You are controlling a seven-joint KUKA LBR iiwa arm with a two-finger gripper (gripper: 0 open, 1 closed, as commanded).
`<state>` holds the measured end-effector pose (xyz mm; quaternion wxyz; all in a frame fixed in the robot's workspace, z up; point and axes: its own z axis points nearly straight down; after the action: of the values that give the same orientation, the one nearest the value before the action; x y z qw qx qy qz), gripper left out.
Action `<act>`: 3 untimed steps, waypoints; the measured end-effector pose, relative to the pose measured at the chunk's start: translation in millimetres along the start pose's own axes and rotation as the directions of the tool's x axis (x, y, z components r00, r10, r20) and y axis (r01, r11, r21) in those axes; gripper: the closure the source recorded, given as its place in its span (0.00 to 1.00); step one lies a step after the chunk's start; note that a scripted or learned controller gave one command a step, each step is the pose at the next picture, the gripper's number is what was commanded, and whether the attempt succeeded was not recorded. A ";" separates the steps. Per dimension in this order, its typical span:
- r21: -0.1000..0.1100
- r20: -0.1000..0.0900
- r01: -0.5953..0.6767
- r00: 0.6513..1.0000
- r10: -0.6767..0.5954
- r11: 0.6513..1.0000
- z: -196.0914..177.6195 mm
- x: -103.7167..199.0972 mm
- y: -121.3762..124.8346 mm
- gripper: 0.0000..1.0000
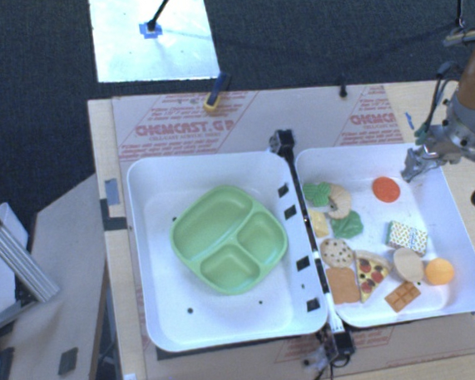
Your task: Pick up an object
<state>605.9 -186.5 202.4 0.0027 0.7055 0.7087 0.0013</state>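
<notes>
Reached in from the right, the arm [474, 108], grey with an orange band above the wrist. Hung over the far right corner of the right bin [455, 206], the gripper [413, 165], nothing seen between its tips; open or shut, could not tell.

Lay nearest to it the red round piece [385, 188], just left of the gripper and a little nearer, apart from it. Rested further toward the near side the patterned square [407, 236], then the tan oval piece [408, 264] and the orange ball [438, 272] beside it, with a waffle-like brown piece [402, 296] at the near edge. Clustered at the bin's left side: green leafy pieces [317, 192] and [347, 224], a bitten cookie [338, 201], a chocolate-chip cookie [337, 252], a brown cracker [343, 284], and a pizza slice [371, 272] touching the cracker. All well apart from the gripper.

Sat in the middle of the left bin [162, 317] a green divided plate [228, 239], three compartments, tilted askew to the bin walls.
</notes>
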 end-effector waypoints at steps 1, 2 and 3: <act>0.002 -0.001 0.001 1.000 -0.001 1.000 -23.1 -0.1 1.2 1.00; 0.004 -0.002 0.003 1.000 -0.003 1.000 -31.3 52.0 -3.9 1.00; 0.005 -0.002 0.003 1.000 -0.003 1.000 -32.2 105.7 -10.8 1.00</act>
<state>594.5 -80.8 234.4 0.0001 0.7045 0.7097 0.0004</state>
